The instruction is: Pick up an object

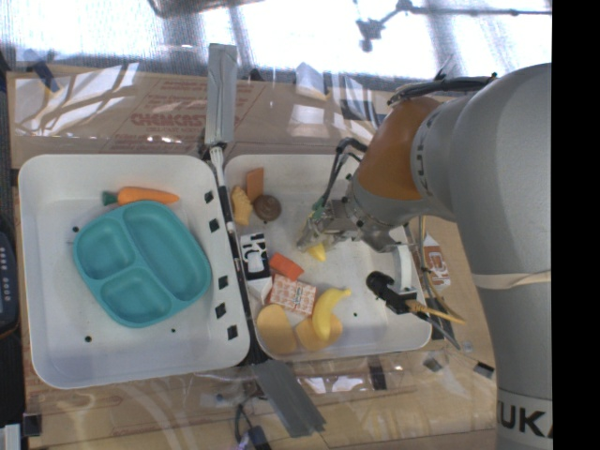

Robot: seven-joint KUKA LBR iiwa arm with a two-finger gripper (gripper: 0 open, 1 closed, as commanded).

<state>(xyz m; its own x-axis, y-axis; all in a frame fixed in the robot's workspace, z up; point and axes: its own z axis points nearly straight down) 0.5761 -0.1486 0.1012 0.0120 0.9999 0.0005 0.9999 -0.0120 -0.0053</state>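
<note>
While claw (pixel 317 237) hovers low, fingers' state can't tell; small yellow piece (pixel 318 251) directly beneath — center, descend straight.

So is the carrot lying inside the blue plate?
No, the carrot lies on the white floor of the left bin, just beyond the far edge of the blue plate.

The arm (pixel 469 148) covers the far right part of the right bin (pixel 281 172) and runs off the picture's right side; the claw (pixel 319 232) is too small and cluttered to read, and a small yellow piece (pixel 319 251) beneath it is unclear
</note>
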